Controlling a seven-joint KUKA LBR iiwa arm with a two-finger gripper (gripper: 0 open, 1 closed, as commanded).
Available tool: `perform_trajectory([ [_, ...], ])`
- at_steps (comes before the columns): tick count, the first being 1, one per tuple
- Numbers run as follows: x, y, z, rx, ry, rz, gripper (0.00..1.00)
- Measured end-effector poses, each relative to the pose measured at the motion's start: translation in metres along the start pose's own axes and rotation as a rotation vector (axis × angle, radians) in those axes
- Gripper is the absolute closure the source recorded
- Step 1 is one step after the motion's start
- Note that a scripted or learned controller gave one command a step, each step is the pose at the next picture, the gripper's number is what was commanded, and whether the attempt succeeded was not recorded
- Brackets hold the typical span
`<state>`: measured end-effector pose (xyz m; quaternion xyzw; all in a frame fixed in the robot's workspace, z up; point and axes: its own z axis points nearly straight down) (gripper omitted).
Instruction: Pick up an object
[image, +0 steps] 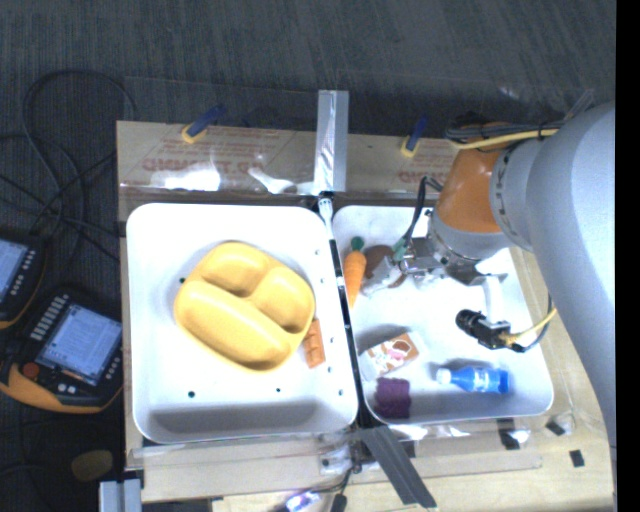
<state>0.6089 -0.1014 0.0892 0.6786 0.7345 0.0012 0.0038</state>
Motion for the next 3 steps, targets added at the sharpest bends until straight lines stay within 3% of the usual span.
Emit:
perform_trajectory([
  [1, -0.01, 0.06, 0.001, 0.0, -0.003, 0.004, 0.0],
  [2, -0.01, 0.06, -0.009, 0.001, -0.008, 0.001, 1.0],
  [3, 0.026, 0.062, -0.094, 0.009, 0.0, 0.192, 1.0],
])
